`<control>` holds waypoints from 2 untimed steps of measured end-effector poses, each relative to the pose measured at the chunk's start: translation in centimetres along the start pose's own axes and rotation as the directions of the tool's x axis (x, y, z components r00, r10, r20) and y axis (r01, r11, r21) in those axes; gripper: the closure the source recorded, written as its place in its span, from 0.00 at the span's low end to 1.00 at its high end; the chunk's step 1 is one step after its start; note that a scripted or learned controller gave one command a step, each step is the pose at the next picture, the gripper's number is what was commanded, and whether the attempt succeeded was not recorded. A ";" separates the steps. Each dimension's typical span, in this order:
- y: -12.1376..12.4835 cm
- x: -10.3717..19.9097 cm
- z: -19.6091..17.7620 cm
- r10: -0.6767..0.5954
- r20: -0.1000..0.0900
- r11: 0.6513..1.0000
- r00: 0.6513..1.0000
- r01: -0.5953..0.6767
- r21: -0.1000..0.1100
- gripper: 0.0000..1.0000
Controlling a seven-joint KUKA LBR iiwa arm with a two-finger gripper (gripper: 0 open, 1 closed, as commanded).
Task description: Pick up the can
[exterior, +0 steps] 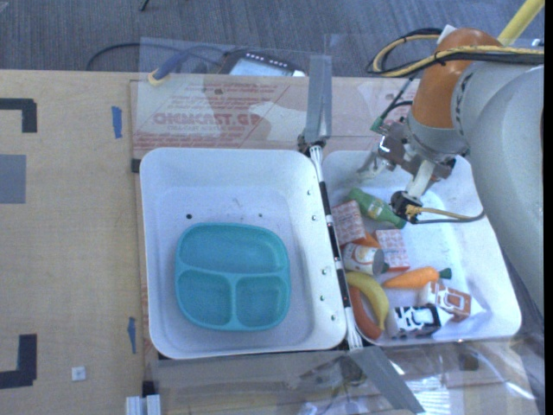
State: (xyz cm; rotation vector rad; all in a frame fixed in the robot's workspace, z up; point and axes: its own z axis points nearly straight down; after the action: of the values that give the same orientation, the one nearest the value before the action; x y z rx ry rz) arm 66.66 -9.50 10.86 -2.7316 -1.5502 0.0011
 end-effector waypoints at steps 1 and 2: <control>0.0 0.0 0.0 0.000 0.000 1.000 1.000 0.000 0.000 0.00; 0.0 0.0 0.0 0.000 0.000 1.000 1.000 0.000 0.000 0.00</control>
State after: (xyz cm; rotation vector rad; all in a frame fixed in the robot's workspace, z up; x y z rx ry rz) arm 66.67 -9.45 10.87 -2.7316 -1.5509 0.0015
